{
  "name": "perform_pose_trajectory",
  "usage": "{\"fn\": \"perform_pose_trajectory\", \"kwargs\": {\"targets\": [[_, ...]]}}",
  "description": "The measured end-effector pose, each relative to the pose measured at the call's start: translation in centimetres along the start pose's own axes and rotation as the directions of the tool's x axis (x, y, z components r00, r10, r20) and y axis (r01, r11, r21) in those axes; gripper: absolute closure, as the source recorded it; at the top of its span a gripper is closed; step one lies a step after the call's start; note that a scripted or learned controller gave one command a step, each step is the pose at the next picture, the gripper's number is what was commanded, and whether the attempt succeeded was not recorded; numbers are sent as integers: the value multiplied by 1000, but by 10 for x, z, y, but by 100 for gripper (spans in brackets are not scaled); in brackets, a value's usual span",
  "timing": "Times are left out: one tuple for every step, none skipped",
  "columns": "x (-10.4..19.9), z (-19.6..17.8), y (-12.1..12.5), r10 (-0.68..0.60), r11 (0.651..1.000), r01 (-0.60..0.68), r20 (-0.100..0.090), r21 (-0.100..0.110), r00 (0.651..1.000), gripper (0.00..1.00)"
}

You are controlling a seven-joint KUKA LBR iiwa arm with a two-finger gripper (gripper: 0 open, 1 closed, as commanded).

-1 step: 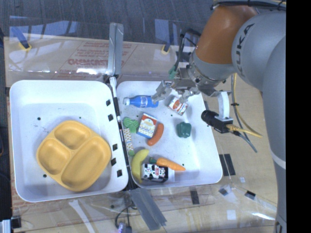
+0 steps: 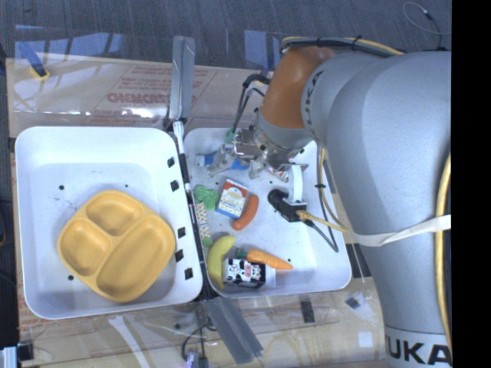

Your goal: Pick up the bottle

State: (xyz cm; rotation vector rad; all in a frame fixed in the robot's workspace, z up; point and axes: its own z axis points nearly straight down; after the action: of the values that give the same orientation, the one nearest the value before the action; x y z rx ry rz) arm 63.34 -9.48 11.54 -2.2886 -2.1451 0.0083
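Two white bins [image 2: 31,228]: one yellow tray [image 2: 115,244], one carrot [image 2: 268,260], one banana [image 2: 218,253]; finger state indiscernible.

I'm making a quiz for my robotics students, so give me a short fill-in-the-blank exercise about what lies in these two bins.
1. The yellow divided plate lies in the ____ bin.
2. The carrot is colored ____.
3. The banana lies in the same bin as the carrot, near that bin's ____ edge.
4. The plate has ____ compartments.

Missing words: left; orange; front; three
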Motion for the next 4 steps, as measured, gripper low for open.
{"fn": "perform_pose_trajectory", "kwargs": {"targets": [[0, -9, 1, -4, 1000, 4, 0, 1, 1000, 100], [0, -9, 1, -4, 1000, 4, 0, 2, 1000, 0], [-16, 26, 23, -10, 1000, 10, 0, 4, 1000, 0], [-15, 20, 20, -13, 1000, 13, -2, 17, 1000, 100]]}}
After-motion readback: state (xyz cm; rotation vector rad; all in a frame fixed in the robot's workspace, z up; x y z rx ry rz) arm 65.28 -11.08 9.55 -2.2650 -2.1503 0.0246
